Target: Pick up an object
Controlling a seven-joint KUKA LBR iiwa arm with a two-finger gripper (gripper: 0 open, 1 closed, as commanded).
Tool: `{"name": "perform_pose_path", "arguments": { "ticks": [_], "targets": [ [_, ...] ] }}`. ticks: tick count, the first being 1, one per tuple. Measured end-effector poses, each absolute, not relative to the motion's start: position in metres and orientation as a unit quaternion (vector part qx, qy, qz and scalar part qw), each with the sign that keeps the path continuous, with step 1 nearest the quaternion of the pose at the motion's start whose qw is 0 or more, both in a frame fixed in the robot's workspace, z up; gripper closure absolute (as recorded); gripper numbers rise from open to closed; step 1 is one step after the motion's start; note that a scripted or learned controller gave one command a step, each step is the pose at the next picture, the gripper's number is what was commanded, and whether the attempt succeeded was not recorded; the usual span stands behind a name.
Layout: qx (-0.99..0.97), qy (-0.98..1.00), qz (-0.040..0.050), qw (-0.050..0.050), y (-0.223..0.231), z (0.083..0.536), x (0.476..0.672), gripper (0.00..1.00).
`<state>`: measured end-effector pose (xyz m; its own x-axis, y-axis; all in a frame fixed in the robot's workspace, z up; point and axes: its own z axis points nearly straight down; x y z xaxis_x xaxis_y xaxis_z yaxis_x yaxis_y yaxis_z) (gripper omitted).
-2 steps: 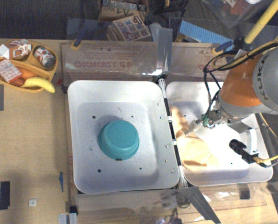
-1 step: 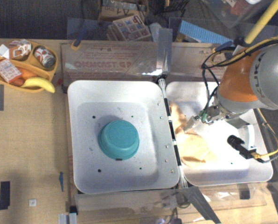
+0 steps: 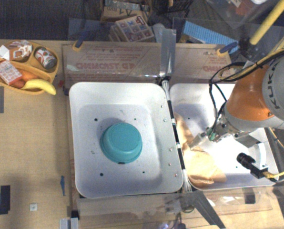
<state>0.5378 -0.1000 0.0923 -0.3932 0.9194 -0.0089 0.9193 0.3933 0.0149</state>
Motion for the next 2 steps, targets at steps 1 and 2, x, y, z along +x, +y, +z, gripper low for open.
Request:
{"name": "perform_pose_path", "arguments": {
  "ticks": [1, 2],
  "targets": [
    [0.645, 0.764, 0.0003, 0.001, -0.060, 0.185, 0.570, 0.00],
    [0.667, 0.745, -0.0003, 0.000, -0.101, 0.138, 0.537, 0.00]
  ]
}}
